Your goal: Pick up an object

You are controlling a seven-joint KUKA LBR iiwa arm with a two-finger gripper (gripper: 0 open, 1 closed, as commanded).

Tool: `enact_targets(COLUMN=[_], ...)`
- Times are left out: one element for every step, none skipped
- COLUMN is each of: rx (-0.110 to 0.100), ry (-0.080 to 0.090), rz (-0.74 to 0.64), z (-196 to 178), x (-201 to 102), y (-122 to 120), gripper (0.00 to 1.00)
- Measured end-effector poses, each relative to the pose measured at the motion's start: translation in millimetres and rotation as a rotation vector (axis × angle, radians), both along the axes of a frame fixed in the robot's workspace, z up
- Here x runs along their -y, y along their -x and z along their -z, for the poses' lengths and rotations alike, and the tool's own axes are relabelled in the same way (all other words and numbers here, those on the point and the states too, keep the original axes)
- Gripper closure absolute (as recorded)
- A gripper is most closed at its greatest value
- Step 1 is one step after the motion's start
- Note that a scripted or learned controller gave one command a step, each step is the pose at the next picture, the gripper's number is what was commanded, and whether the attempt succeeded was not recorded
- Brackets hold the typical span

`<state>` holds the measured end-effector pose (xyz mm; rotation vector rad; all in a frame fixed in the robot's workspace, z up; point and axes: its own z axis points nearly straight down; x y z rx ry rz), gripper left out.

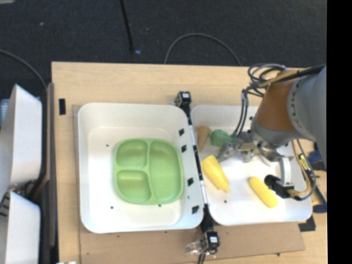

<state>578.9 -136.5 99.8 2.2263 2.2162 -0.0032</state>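
We see the gripper (pixel 230 149) low in the right bin (pixel 242 216), at a green object (pixel 219 137) (grip unclear); two yellow corn cobs (pixel 215 173) lie nearby, a green tray (pixel 148 171) left.

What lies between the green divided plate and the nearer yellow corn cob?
In the camera view, the two bins' adjoining rims with black clips run between the green divided plate and the yellow corn cob; otherwise only bare white bin floor.

Bright even overhead light, soft faint shadows, slightly soft focus, whites nearly blown out
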Motion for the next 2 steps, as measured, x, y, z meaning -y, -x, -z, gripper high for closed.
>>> enact_targets(rx=[0.006, 0.006], ry=[0.000, 0.000], rz=[0.005, 0.003], z=[-12.6, -57.4], x=[0.8, 7.9], y=[-1.5, -3.3], gripper=[1.00, 1.00])
